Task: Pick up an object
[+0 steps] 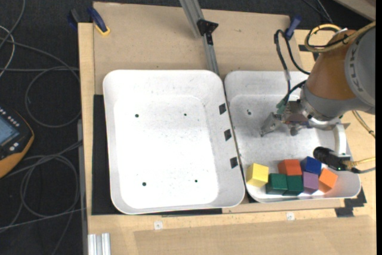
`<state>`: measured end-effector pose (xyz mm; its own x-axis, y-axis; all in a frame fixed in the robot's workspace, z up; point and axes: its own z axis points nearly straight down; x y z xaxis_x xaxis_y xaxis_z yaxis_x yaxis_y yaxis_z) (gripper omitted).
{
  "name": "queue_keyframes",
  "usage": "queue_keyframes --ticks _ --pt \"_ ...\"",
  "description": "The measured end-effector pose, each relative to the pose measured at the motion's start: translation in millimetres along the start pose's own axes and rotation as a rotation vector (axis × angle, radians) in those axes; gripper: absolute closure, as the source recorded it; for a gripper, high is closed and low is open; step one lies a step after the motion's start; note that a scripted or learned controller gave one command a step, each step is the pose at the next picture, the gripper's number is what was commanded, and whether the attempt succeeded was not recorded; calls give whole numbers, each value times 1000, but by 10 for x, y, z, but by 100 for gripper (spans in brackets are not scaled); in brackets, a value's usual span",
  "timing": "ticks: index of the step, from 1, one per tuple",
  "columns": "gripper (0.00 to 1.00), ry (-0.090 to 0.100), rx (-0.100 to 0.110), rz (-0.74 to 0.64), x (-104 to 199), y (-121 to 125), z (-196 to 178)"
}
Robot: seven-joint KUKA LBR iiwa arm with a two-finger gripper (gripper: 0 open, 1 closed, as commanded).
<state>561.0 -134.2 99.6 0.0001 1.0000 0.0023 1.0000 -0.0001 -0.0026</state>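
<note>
Blocks (292, 176) sit bunched at the near edge of the right bin (250, 89): we see a yellow one (258, 174) at the left, then dark green (277, 183), green (295, 184), red-orange (291, 166), purple (311, 180), blue (311, 164) and orange (327, 178), most of them touching a neighbour. Farther back in that bin, we find the end effector (270, 124) hanging over bare white floor, well apart from the pile. Its fingers are spread a little, with nothing between them. Behind it the grey arm (340, 83) with its orange band enters from the right. We can read no labels or writing. The left bin (161, 140) lies beside the right one on the tabletop (149, 39).
</note>
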Motion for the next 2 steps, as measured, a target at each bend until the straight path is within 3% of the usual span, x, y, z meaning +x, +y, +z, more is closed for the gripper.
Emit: queue_keyframes --ticks 1,2 --pt "100 0 -3 0 4 10 -112" --pt "100 -3 -9 -2 29 71 -558"
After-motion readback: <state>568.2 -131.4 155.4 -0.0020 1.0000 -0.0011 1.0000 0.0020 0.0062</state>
